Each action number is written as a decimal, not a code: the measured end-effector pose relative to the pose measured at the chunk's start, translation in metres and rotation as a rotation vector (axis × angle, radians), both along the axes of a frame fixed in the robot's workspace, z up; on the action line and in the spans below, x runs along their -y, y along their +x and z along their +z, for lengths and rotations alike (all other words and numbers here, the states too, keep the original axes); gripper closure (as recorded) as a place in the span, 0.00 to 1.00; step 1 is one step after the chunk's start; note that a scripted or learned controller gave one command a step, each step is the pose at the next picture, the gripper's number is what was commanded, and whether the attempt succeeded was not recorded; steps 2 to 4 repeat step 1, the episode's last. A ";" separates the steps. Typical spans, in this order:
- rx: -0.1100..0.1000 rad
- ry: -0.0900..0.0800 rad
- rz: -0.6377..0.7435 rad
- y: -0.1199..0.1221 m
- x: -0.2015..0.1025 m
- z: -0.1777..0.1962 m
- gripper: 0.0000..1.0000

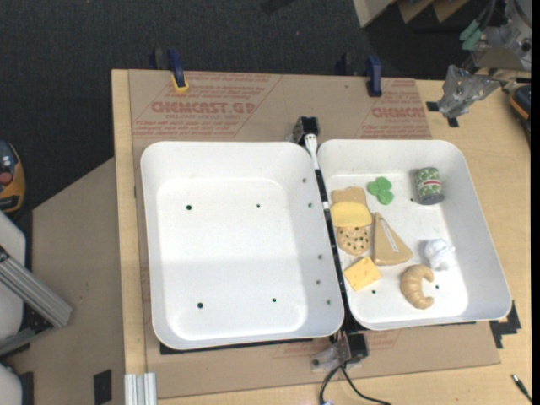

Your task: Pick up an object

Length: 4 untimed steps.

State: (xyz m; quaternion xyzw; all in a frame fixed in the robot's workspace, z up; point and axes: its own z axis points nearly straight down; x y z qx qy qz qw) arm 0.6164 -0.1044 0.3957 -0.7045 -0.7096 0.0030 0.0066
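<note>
I see the gripper [462,91] hovering past the right bin's [481,218] far right corner, over bare bench [506,167], touching nothing, jaw gap I cannot tell; food toys in that bin, green can [428,185] near its far edge, croissant [417,285] near its front edge; left bin [160,226] beside it; dark carpet [84,24] beyond

The premises were a robotics laboratory or test workshop, not a domestic setting. The counter [101,251] was covered with a brown protective sheet [278,99] printed "CHEMCAST GP", fixed at its far edge by two blue clamps [175,67]. Two shallow white bins [156,226] sat side by side on it, the right one stocked with toy food items [371,234]. Aluminium framing [34,289] stood at the left, cabling [346,378] ran from the near edge, and dark industrial carpet [169,15] covered the floor beyond.
</note>
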 end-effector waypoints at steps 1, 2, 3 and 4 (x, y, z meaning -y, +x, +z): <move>0.033 -0.006 -0.001 -0.010 -0.059 0.149 1.00; 0.033 -0.006 -0.001 -0.010 -0.059 0.149 1.00; 0.033 -0.006 -0.001 -0.010 -0.059 0.149 1.00; 0.033 -0.006 -0.001 -0.010 -0.059 0.149 1.00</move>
